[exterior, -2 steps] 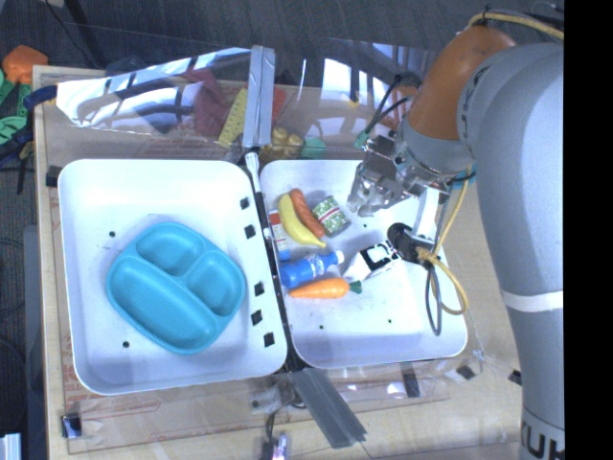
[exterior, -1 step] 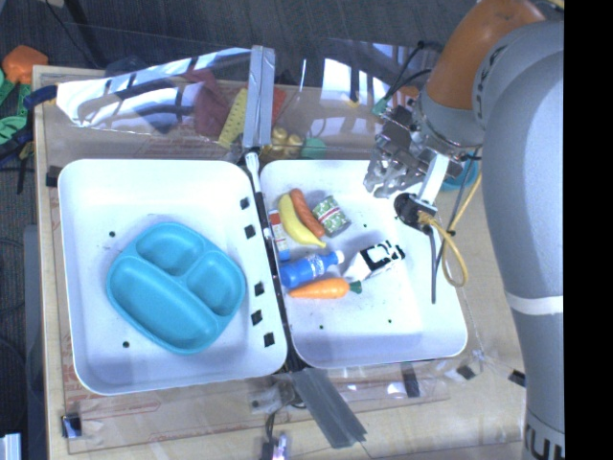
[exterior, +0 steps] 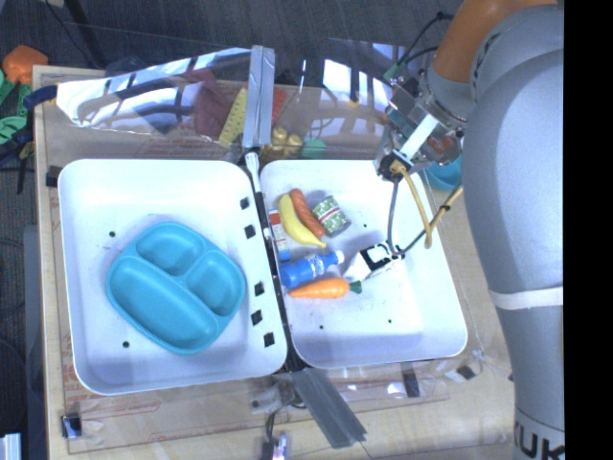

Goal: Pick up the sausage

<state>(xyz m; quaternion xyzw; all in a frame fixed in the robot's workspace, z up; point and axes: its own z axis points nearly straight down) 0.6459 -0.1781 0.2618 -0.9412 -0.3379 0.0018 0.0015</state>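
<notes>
Letters "KU" [exterior: 536, 437] on grey arm [exterior: 522, 161].

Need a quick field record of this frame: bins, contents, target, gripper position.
left bin: blue divided plate
right bin: banana, sausage, green packet, blue bottle, carrot
target: sausage, lying against the banana, near the bin divider
gripper: low in the right bin, right of the carrot, apart from the sausage
held: nothing visible between fingers
</notes>
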